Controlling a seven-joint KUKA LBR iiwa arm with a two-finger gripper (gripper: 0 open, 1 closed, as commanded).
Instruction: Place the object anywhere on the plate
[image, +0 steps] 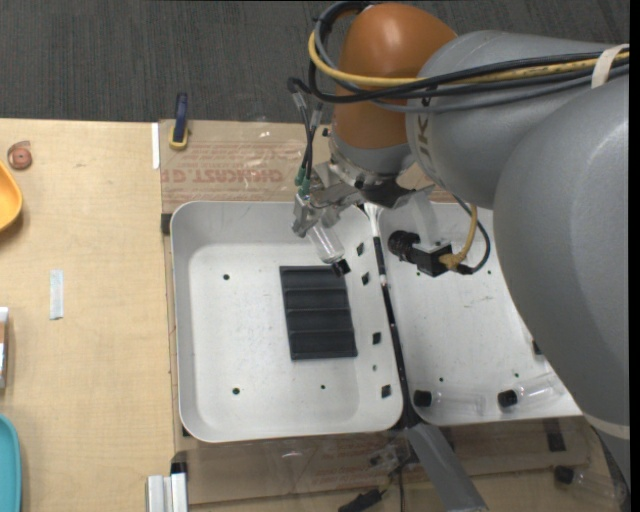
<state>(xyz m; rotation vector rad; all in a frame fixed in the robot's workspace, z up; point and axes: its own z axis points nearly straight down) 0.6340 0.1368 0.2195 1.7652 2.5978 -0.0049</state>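
A dark slab (318, 312) lies flat in the left bin (200, 330), black, rectangular, ribbed into four cross bands, a little right of the bin's middle. The gripper (325, 240) hangs just at its twelve o'clock, over the slab's far edge; whether it touches is hard to say, and I cannot tell how the fingers stand from this slant. The bin is a shallow white tray with rounded corners, scuffed, a few small dark dots on its floor. At three o'clock sits the right bin (460, 340), much of it under the arm (540, 200), a smooth grey casing with an orange band (385, 60) and yellow cable looped around it. A brown cardboard sheet (240, 165) with red lettering lies at twelve o'clock behind the left bin. At nine o'clock runs pale wood bench (90, 300), with an orange rim (8, 205) and a teal one (8, 465) at the left border. Dark carpet (150, 50) spans the top.
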